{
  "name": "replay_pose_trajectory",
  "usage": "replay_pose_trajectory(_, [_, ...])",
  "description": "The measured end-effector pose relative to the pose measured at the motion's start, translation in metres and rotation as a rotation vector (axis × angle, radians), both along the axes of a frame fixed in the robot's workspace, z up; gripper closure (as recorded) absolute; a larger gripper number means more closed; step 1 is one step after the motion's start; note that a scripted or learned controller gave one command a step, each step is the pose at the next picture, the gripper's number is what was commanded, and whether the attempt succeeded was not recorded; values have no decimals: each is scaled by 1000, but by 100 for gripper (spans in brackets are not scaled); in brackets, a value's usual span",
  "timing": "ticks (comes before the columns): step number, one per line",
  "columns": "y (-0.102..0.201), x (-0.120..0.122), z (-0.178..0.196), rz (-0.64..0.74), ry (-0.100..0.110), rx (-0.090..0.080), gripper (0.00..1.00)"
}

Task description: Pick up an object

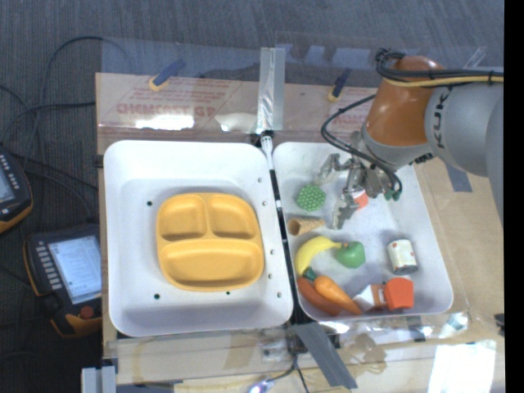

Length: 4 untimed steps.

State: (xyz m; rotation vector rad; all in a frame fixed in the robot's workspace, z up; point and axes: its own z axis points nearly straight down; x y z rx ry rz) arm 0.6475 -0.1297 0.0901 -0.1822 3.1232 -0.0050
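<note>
- Hovering over the upper part of the right bin [426, 219], gripper [354, 196] hanging from the grey arm [458, 129] with the orange band, fingers pointing down and to the left.
- Jaws apart, as far as the slanted view allows, with nothing between them.
- Lying just left of the fingertips: a green bumpy ball [310, 196]; below it, a small tan cone [304, 226] near the divider.
- Clustered lower in the same bin: banana [311, 250], green apple [351, 255], carrot [330, 293], a small white can [401, 255] and an orange block [399, 293].
- Sitting in the left bin [123, 219]: a yellow divided plate [210, 240], well apart from the gripper.
- No object lifted yet; any of the right-bin items still available as the thing to pick.
- Likely risks from here:
  - Dropping between the ball and the cone and closing on bare bin floor, given the fingertips sit beside the ball, not over it.
  - Nudging the round ball sideways on contact, sending it rolling toward the divider.
  - Pinching the ball off-centre, so it squirts out as the jaws close.
  - Striking the bin wall or divider with a finger if the descent drifts left.
  - Catching banana and apple together if aimed lower, those two lying just beside each other.
</note>
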Motion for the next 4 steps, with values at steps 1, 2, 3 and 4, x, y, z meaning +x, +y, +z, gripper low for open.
replay_pose_trajectory(1, [-66,-60,1,88,1,-3,0])
replay_pose_trajectory(2, [-38,-33,0,131,-1,-5,0])
replay_pose_trajectory(3, [-86,-73,1,310,-2,4,0])
replay_pose_trajectory(4, [-83,-114,2,389,-6,4,0])
